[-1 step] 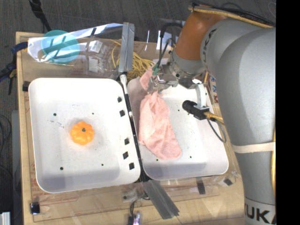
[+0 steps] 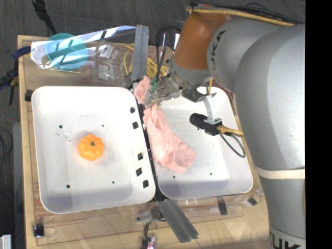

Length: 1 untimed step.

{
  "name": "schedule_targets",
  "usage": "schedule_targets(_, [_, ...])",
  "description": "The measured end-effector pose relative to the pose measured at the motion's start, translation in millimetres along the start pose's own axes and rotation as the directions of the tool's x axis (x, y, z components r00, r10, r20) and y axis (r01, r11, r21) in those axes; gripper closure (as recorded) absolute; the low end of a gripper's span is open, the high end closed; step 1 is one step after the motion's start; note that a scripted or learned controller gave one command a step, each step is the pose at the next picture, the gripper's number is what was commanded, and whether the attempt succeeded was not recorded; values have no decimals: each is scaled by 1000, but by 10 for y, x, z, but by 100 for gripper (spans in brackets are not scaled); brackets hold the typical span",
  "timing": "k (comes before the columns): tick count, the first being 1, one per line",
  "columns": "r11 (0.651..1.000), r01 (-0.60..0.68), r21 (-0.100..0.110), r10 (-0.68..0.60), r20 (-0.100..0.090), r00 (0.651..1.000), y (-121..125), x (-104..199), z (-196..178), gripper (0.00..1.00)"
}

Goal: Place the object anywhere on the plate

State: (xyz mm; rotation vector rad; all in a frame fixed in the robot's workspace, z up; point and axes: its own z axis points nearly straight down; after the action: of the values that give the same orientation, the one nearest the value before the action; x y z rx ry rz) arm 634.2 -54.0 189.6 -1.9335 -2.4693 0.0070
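Note:
A pink cloth (image 2: 168,141) lies along the left side of the right bin (image 2: 228,175), and its upper end rises to the bin's back left corner. My gripper (image 2: 154,95) is at that corner, with its fingers closed on the cloth's upper end; pink fabric bunches on both sides of them. The rest of the cloth trails down onto the bin floor. A small orange pumpkin-shaped object (image 2: 91,147) rests in the middle of the left bin (image 2: 57,191), well away from the gripper.
The divider between the two bins (image 2: 144,154) runs right beside the cloth. Behind the bins lie a clear plastic bag with a blue item (image 2: 67,52) and yellow cables (image 2: 129,61). A black cable fitting (image 2: 205,123) hangs off the arm over the right bin.

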Motion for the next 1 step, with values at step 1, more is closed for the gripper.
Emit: schedule_targets(1, [1000, -5, -2, 5, 1, 1000, -402, 772, -407, 100])
